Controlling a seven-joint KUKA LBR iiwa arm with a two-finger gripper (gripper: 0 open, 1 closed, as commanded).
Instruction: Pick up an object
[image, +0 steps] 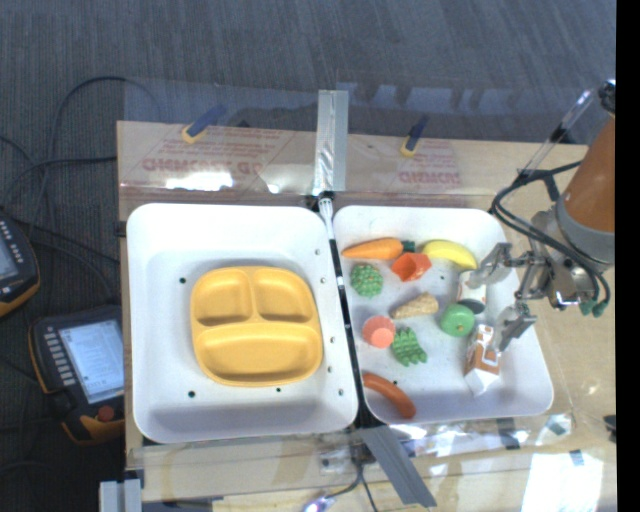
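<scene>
The 2-finger metal gripper hung with fingers spread apart over the right white plastic bin, gripping nothing (the small orange-and-white carton lay just below it).

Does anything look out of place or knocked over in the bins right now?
The small carton in the right bin leans at a tilt beside the gripper. The yellow tray sits flat in the left bin.

You've got the gripper hanging open over the right bin, just above the carton; yellow tray sits in the left bin.
</scene>
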